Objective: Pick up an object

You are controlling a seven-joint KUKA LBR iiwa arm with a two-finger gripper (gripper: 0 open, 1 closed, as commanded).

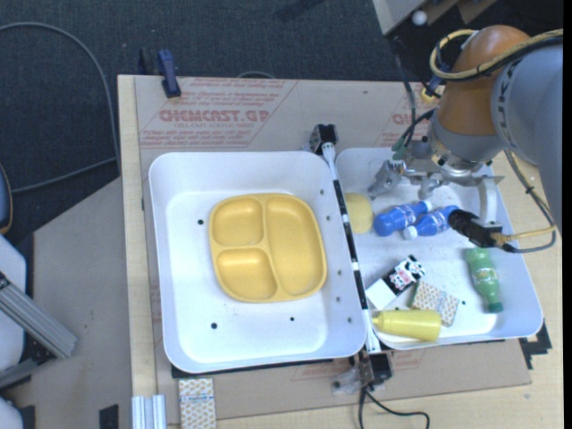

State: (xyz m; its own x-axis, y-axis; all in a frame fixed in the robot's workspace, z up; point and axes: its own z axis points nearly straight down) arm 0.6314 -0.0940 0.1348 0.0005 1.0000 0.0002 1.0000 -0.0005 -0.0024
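My gripper (404, 179) hangs at the far side of the right bin (523, 315), below the orange band of the arm. It is open, with nothing between its fingers. Just in front of it a blue bottle (413, 219) lies on its side. A pale yellow round object (359, 213) rests at the bin's left wall. A green bottle (485, 278) lies at the right. A yellow banana-shaped object (409, 324) lies at the near edge. Beside it are a small black and white box (404, 277) and a patterned packet (436, 302).
The left bin (179, 195) holds a yellow divided plate (266, 245). A black divider rail (344, 231) runs between the bins. Cables (514, 239) trail from the arm over the right bin's far right side. A blue clamp (167, 70) sits at the bench's back left.
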